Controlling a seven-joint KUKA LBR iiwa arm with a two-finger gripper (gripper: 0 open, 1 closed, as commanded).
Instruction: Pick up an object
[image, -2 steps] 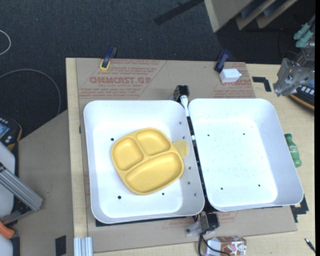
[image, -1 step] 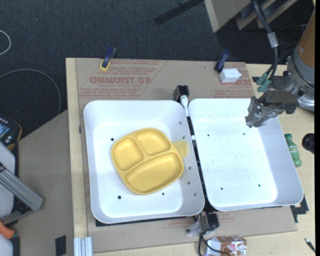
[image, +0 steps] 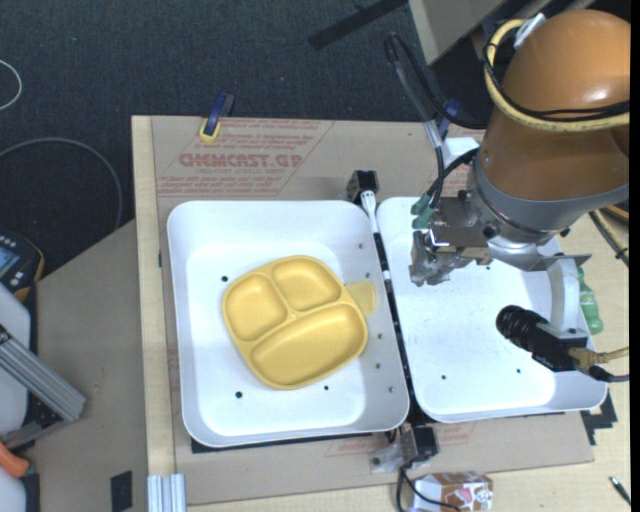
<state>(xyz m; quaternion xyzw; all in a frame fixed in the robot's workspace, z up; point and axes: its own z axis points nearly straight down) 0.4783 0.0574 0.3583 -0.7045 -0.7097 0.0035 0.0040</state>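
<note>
A dark carpeted floor surrounds a pale bench board (image: 250, 150) printed with red lettering. On the board two shallow white plastic bins sit side by side.

The left bin (image: 185, 300) holds the only loose thing to pick, a yellow plastic plate divided into three compartments (image: 295, 320). It lies flat near the middle of the bin floor, with a small yellow tab (image: 362, 295) sticking out on its right side toward the bins' shared wall.

The grey and orange arm (image: 560, 100) reaches in from the right. Its gripper (image: 430, 272) hangs over the far left part of the right bin (image: 470, 390), above bare white floor and just right of the shared wall. Whether it is open or closed cannot be told from this angle.

The plate is probably light, stiff and smooth, so it should not be fragile but may slip. Lying flat, its broad face is likely too wide to span. The better holds seem to be the raised rim, one of the ridges between compartments, or the protruding tab. A pinch at one edge may let the plate swing or tilt as it lifts.
</note>
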